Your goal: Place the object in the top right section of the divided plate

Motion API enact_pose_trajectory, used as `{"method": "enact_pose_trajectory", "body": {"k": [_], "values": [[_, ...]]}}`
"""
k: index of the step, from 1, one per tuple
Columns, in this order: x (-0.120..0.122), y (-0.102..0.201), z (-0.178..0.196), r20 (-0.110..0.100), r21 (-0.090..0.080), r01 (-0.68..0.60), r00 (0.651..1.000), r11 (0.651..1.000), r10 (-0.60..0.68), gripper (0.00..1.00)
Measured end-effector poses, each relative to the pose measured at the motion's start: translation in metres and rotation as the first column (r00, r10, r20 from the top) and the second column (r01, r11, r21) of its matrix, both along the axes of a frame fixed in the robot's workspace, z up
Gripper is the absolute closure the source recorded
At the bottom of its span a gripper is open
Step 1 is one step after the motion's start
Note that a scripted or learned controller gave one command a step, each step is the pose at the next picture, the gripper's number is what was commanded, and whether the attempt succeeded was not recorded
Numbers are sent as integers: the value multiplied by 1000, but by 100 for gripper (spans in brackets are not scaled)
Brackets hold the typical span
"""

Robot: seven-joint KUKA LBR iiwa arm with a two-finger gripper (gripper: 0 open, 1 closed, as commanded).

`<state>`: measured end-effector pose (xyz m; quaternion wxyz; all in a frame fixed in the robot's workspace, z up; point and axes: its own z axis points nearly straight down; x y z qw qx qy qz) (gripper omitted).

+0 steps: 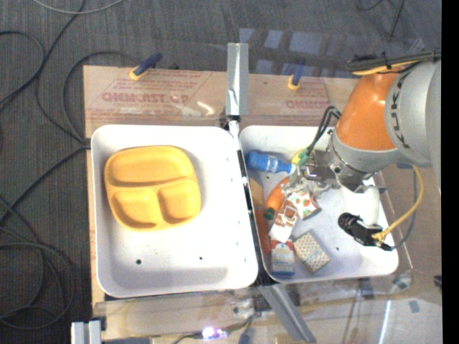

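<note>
Gripper [310, 180] poised over cluttered right bin [387, 264].
Whether it grasps anything cannot be told; yellow divided plate [152, 185] sits in left bin [172, 264], well apart.

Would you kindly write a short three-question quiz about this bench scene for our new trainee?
1. True or false: the yellow divided plate lies in the left bin.
2. Which bin is the arm reaching over? A. left B. right C. neither
3. Fill in: the blue bottle lies near the ____ edge of the right bin.

Key:
1. True.
2. B.
3. Far, close to the bin's left wall.
</note>
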<state>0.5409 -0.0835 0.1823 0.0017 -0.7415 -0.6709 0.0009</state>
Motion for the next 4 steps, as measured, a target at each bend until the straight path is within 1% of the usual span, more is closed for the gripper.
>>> {"method": "enact_pose_trajectory", "body": {"k": [1,2,3,4], "values": [[28,70,16,-1,-2,30,1000,1000,-30,100],[-24,128,3,-3,-3,112,994,994,-112,100],[-10,193,35,-1,-3,44,999,999,-44,100],[48,243,27,-1,-7,-33,999,999,33,100]]}}
